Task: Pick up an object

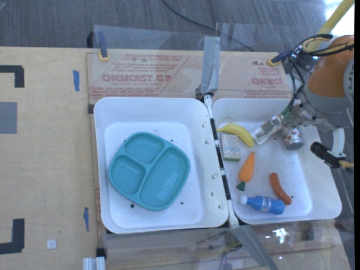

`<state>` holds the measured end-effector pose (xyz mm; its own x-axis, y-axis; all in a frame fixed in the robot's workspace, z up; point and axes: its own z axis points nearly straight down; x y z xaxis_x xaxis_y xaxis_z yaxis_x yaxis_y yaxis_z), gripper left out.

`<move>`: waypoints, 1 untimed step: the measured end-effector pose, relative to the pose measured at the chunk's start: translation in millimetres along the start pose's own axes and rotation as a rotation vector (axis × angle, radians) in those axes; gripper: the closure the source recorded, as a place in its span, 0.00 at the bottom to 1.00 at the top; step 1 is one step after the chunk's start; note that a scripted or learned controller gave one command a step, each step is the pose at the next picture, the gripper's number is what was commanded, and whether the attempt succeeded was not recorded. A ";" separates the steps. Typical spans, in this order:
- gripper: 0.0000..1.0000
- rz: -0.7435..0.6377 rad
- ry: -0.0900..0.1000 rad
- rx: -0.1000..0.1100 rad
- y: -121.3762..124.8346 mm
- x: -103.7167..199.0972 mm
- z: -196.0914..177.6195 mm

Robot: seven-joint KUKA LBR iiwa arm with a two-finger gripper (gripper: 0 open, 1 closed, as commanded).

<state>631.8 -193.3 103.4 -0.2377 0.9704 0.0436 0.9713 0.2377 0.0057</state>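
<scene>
The gripper (pixel 269 129) hangs low over the right bin (pixel 315 204), likely lining up on the banana (pixel 238 134) just at its 9 o'clock; whether the jaws are open cannot be told. The banana is yellow, curved, lying against the bin's left wall beside a sponge (pixel 229 147).

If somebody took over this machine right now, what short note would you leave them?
Gripper: low over the right bin, near the banana; nothing visibly held.
Right bin: banana, a small mesh-patterned block, carrot, sausage, blue bottle.
Left bin: teal divided plate.
Done: nothing lifted.
Left: grasp one object and raise it.
</scene>
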 end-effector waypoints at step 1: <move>1.00 -0.003 -0.001 -0.002 1.7 1.0 -11.3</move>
<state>633.3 -192.4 114.8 -0.2404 0.9698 0.0424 0.9707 0.2403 0.0077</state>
